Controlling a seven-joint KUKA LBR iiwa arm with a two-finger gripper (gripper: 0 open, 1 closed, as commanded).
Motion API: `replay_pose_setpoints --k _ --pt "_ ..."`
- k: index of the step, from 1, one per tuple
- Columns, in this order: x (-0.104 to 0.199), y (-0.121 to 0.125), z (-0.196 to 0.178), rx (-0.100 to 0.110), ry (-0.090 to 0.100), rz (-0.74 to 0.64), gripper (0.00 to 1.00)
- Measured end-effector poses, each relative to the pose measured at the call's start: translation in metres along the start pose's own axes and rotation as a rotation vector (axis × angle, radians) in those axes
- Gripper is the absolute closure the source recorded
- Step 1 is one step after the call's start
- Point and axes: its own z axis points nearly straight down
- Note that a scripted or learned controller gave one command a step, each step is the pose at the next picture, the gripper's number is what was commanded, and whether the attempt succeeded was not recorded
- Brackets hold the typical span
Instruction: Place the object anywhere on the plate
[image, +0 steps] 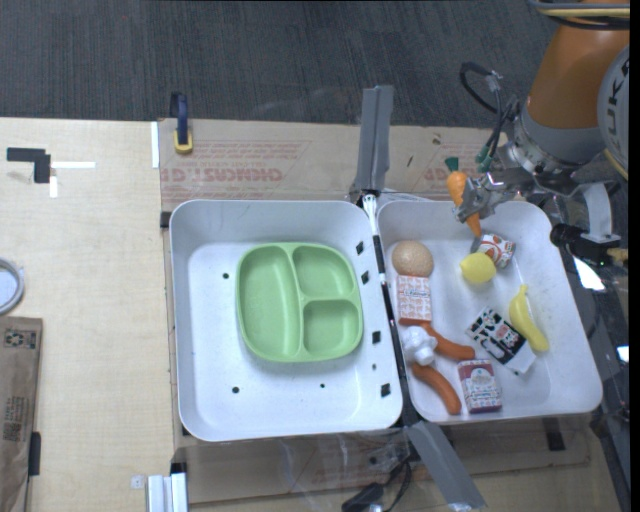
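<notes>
Tool (478, 200) is up at the far edge of the right bin (570, 400), and there's a small orange carrot-looking thing (457, 186) right at its tip. Looks like it's pinched there, but honestly I can't tell if the fingers are clamped on it or just next to it, too small and cluttered. If that's the object, it sits over the far left corner of that bin, near the divider. The green plate (300, 300) lies in the left bin (190, 330), so from the tool it's off to the left and toward the camera, well apart, across the wall between the two bins. My guess is the next move carries it over that wall; the plate is wide, so any compartment works.
</notes>
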Motion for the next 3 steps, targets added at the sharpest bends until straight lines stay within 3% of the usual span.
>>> replay_pose_setpoints --k 1,2,3 --pt "0.001 0.019 0.024 0.001 0.000 0.100 1.00" --pt "0.105 -0.027 0.005 0.002 0.001 -0.160 1.00" --pt "0.104 -0.027 0.005 0.002 0.001 -0.159 0.00"
